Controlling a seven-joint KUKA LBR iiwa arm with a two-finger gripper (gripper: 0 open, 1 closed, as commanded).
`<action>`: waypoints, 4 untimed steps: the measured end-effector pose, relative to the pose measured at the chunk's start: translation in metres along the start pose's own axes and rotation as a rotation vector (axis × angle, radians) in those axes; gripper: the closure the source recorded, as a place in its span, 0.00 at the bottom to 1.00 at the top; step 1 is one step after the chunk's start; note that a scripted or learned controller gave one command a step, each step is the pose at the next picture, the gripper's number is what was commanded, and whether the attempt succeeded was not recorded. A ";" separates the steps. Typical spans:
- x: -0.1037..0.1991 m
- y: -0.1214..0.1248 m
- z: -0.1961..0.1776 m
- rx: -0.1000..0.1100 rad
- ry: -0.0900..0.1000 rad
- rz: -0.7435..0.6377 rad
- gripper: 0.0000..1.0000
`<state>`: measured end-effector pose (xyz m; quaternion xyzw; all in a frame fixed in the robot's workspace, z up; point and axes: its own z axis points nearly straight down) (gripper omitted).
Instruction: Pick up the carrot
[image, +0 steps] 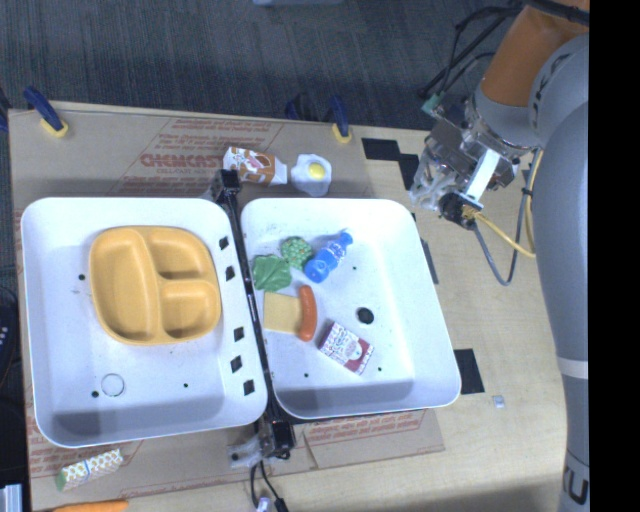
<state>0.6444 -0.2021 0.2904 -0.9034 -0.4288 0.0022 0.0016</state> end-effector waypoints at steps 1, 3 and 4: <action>0.001 0.000 -0.010 0.003 0.000 -0.006 1.00; 0.009 0.009 -0.003 -0.005 0.001 -0.412 1.00; 0.010 0.009 -0.014 -0.005 0.002 -0.415 1.00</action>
